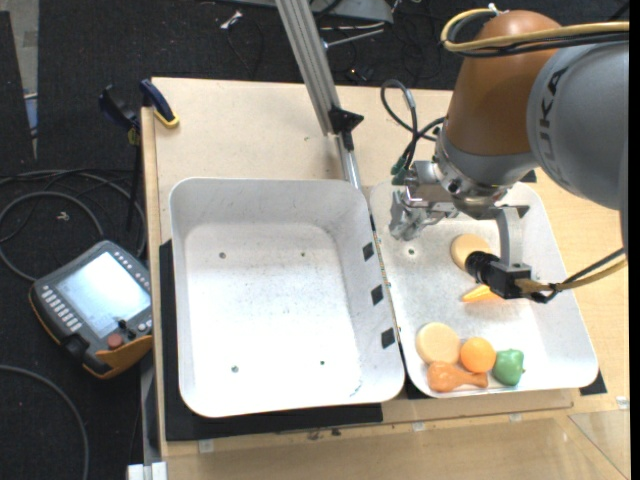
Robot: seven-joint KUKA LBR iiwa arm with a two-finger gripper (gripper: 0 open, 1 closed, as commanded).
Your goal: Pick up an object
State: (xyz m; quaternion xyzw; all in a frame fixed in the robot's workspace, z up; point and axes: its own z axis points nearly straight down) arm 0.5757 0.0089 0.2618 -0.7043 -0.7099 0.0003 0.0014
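Although nothing is lifted off the floor of the right bin [560, 318], several small items lie in it. Along its lower edge, toward the lower right of the frame, sits a tight cluster. A cream disc [437, 342] touches an orange ball [478, 353] on its right, a green pepper-like piece [509, 366] lies just beside the ball, and an orange-brown lumpy piece [452, 376] lies under the disc and ball. Higher up, near the middle of the bin, a pale yellow rounded item [467, 250] lies apart from the cluster. Just below it a yellow-orange wedge [477, 293] lies against a black part that hangs from the arm, and I cannot tell whether the two touch.

The gripper [410, 216] shows as a silvery assembly over the upper left part of this bin, close to the wall shared with the other bin and well apart from the cluster. Whether it is released or clenched cannot be told from this angle, and no item is seen in its grasp. Above it the arm [560, 98], grey with an orange band, fills the upper right of the frame.

The left bin [190, 268] lies side by side with the right one in the centre. Both rest on a pale wooden bench [240, 133]. A slanted metal rail [305, 43] runs down from the top centre to the bins' upper junction. A clamp with a yellow and blue handle [158, 103] sits at the bench's upper left corner. On the dark floor at the left edge lies a teach pendant [95, 308] amid loose cables [40, 233].
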